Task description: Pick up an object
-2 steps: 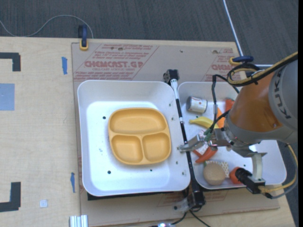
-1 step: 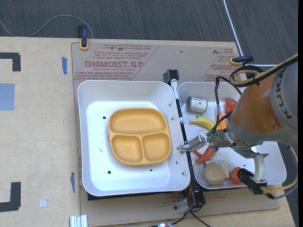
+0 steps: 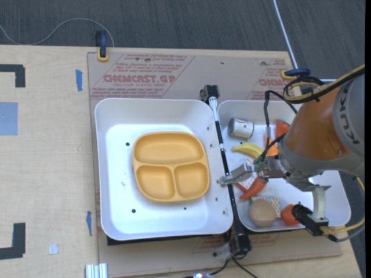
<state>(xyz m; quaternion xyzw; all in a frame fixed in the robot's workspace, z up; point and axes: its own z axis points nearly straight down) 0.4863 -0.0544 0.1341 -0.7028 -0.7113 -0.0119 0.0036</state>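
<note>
Camera view: we look down on two white bins.
Claw (image 3: 239, 177): low at the right bin's (image 3: 342, 213) left edge; we cannot tell its state.
Chili (image 3: 253, 189): red, just beside the claw.
Banana (image 3: 248, 150): above it.
Bun (image 3: 262, 211): below.
Can (image 3: 240, 128): near the far wall.
Left bin (image 3: 110, 172): holds a yellow divided plate (image 3: 171, 165).

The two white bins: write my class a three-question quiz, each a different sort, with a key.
1. True or false: the yellow divided plate lies in the left bin.
2. Which bin is the gripper over? A) left B) right
3. Fill in: the banana lies beside a small metal ____.

Key: 1 true; 2 B, the right bin, near its left wall; 3 can.
</note>
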